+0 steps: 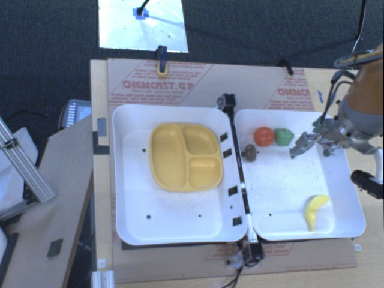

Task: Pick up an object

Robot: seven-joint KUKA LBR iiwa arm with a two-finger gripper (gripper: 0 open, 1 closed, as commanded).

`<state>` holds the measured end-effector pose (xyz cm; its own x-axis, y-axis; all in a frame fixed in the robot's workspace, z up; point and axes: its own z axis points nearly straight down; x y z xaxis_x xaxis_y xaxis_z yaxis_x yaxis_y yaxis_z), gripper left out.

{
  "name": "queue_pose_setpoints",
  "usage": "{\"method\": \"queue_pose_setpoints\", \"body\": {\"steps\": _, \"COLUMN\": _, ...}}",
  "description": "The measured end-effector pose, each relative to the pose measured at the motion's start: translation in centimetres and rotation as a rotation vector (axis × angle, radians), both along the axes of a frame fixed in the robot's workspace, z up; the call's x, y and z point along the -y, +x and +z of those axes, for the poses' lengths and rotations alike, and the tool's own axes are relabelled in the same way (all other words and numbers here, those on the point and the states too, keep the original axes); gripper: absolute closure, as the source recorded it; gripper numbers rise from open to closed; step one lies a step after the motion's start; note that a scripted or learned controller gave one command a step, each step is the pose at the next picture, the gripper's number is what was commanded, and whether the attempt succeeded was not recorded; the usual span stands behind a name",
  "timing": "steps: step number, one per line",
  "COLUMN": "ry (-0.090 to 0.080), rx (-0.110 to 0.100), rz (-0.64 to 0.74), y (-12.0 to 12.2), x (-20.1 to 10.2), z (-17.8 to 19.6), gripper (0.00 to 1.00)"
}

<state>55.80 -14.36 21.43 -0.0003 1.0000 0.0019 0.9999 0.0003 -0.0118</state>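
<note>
The pincer (302, 144), empty and apparently parted, hovered beside the green toy (284, 137); a square, centred descent looked wisest.

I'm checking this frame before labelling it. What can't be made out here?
- Gripper, camera view: too small and blurred to tell its state or whether it carries anything.
- Arm: cut off by the right edge.
- Small brown object in the right bin: too small to identify.
- Green object: blurred, touching the red one; kind unclear.
</note>
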Motion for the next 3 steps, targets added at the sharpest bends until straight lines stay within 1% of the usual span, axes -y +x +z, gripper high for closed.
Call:
{"method": "queue_pose_setpoints", "body": {"steps": 1, "ry": -0.002, "rx": 0.013, "rz": 0.003, "y": 0.3, "x": 0.0, "z": 0.7, "gripper": 0.0}}
{"method": "queue_pose_setpoints", "body": {"steps": 3, "ry": -0.002, "rx": 0.012, "rz": 0.001, "y": 1.1, "x": -0.2, "z": -11.4, "gripper": 0.0}}
